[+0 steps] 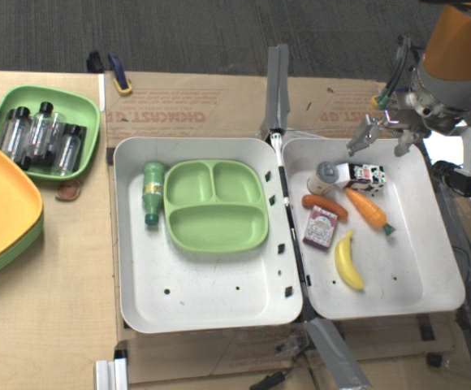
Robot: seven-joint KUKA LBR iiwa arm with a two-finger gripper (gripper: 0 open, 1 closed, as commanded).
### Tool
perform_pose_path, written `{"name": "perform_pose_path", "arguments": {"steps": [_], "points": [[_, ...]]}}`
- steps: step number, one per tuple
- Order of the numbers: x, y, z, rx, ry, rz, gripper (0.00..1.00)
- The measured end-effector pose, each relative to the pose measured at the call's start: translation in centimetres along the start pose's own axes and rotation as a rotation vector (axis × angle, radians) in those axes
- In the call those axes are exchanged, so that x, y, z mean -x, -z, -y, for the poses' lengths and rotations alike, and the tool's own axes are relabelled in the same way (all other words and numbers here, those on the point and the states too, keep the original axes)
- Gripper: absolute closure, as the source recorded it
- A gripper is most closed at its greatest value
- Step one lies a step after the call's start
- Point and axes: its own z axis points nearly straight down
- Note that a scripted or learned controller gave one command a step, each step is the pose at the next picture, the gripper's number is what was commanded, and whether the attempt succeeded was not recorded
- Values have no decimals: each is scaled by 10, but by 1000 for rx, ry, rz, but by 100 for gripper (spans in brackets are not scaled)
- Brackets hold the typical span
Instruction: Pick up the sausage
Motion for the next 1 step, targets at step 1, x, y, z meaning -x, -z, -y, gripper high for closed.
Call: {"name": "perform_pose_path", "arguments": {"steps": [1], "points": [[53,-103,69,0,-69,-1,0]]}}
